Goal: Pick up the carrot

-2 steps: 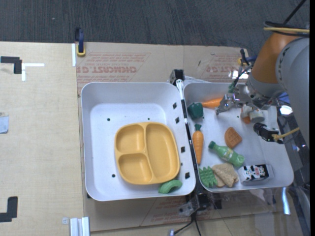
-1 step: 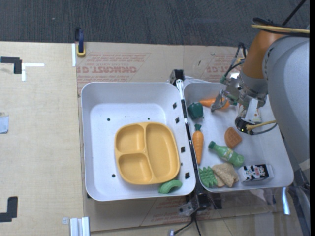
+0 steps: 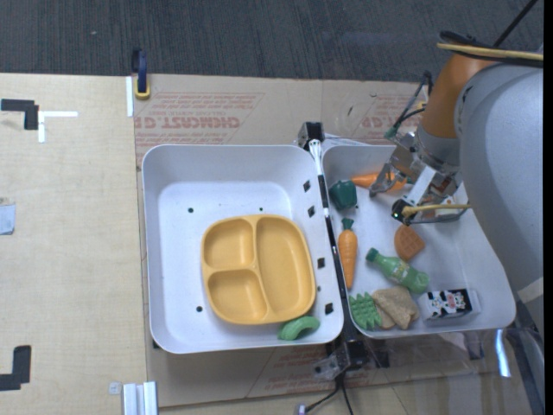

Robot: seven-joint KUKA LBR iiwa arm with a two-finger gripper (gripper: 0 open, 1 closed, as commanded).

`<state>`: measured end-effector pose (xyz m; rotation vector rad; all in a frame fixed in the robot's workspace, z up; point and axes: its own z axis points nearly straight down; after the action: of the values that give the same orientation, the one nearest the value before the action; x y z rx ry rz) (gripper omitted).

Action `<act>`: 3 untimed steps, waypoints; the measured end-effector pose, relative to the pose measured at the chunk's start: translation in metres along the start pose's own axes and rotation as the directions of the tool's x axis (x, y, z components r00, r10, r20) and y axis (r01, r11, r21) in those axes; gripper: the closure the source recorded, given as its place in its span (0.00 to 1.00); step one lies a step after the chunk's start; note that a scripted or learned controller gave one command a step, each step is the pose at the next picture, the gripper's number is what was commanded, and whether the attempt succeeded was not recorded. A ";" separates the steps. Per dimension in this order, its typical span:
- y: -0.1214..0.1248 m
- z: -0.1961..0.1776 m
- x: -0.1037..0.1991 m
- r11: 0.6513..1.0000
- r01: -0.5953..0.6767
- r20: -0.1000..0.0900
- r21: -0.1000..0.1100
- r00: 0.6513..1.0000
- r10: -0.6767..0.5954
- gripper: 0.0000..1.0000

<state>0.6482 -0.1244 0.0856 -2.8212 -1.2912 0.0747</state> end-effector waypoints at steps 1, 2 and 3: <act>0.004 -0.011 0.004 0.999 0.004 -0.012 -0.035 1.000 -0.005 1.00; 0.002 -0.008 -0.002 1.000 0.004 0.004 -0.015 1.000 -0.004 0.00; 0.003 -0.018 0.000 1.000 0.008 -0.003 -0.026 1.000 -0.008 1.00</act>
<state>0.6519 -0.1265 0.1039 -2.8364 -1.3127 0.0534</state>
